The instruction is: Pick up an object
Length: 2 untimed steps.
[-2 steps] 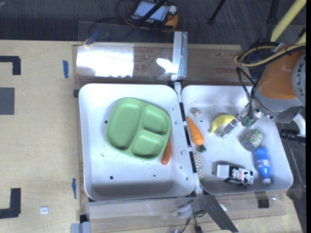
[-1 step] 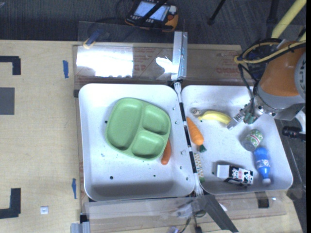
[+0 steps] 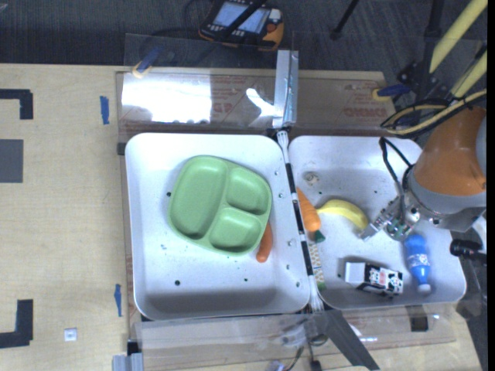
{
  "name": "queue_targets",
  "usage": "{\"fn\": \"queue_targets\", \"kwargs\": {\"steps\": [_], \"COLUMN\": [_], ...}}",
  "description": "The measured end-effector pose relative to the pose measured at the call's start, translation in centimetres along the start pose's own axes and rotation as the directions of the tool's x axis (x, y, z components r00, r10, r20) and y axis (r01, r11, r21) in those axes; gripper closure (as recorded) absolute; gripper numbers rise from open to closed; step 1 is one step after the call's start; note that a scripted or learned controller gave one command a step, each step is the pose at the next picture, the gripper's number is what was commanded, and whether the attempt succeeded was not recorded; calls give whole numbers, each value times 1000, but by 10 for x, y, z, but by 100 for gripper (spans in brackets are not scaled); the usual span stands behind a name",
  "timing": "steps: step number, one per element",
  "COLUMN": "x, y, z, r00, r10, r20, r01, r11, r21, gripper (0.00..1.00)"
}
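Just left of the tool (image 3: 389, 224), whose opening I cannot tell, the banana (image 3: 344, 212) lies free in the right bin (image 3: 340, 157), a blue bottle (image 3: 418, 261) beside, apparently the nearest targets.

Single arm (image 3: 452, 168) enters from the right side of the camera view. Orange band sits high above the wrist, appearing as a large rounded dome; grey housing directly beneath it. Wrist is angled downward and toward the left. Black cables loop over the upper left of the orange section and run down along the wrist. Gripper (image 3: 380, 226) hangs low at the end of the wrist, its metallic tip pointing down-left. Finger spacing is too small and cluttered to resolve from this view. Nothing visibly clamped at the tip.
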<state>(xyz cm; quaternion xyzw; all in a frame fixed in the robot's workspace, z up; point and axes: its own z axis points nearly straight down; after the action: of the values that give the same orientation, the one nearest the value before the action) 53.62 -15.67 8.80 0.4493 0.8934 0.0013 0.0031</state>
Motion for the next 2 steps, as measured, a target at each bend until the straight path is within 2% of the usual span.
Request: {"fn": "queue_targets", "kwargs": {"steps": [1, 2], "x": [-61, -123], "y": [24, 58], "z": [2, 3], "r00": [893, 687], "r10": [450, 727], "r20": [2, 1], "r01": [-450, -727], "r11": [893, 687], "r21": [2, 6], "gripper": [100, 100]}}
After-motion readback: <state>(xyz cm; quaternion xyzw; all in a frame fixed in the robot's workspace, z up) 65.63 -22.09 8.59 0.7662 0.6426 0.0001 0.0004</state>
